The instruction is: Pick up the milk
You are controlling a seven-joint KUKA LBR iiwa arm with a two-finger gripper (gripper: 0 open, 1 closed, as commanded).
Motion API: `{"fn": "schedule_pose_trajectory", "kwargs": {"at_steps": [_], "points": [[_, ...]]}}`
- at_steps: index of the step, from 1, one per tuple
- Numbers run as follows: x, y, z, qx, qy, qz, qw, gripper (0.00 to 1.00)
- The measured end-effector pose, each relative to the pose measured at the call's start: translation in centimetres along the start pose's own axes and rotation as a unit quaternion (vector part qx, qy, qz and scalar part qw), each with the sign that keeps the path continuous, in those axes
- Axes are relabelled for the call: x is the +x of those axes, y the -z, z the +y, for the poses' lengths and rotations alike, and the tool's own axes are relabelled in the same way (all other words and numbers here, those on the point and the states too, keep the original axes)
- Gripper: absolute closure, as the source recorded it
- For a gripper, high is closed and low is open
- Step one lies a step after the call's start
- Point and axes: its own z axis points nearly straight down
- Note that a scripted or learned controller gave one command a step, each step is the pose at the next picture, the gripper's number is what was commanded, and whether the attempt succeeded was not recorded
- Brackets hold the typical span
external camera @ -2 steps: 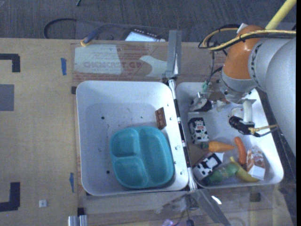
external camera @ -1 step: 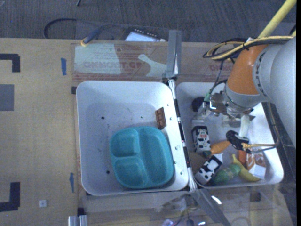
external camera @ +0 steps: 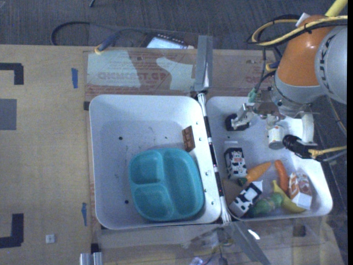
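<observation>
- The small white milk carton with black cow spots [external camera: 235, 163] lies in the right white bin [external camera: 325, 195].
- The tool [external camera: 241, 120] hangs just above it, holding nothing; its grip is unclear.
- The carton's long side points toward the tool.

A tan wooden bench [external camera: 44, 164] bears black tape marks [external camera: 14, 73] and blue tape bits [external camera: 74, 77]. Beyond its far edge, dark grey carpet [external camera: 165, 7] carries a black cable [external camera: 71, 29].

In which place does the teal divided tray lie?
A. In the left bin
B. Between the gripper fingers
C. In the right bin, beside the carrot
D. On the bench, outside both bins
A: the teal divided tray rests on the floor of the left bin, toward its near right corner.
</observation>
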Motion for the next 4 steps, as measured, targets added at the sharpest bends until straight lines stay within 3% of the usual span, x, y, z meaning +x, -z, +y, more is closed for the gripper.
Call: {"fn": "schedule_pose_trajectory", "kwargs": {"at_steps": [1,2,3,4], "points": [[-2.3,-7.0,-3.5,-0.014,0.058,0.000,0.9982,0.00],[-2.3,-6.1,-3.4,-0.015,0.058,0.001,0.9982,1.00],[-4.9,-9.7,-9.6,-0.003,-0.019,-0.001,0.9998,1.00],[0.8,-0.1,-12.7,0.001,0.082,0.000,0.9966,1.00]]}}
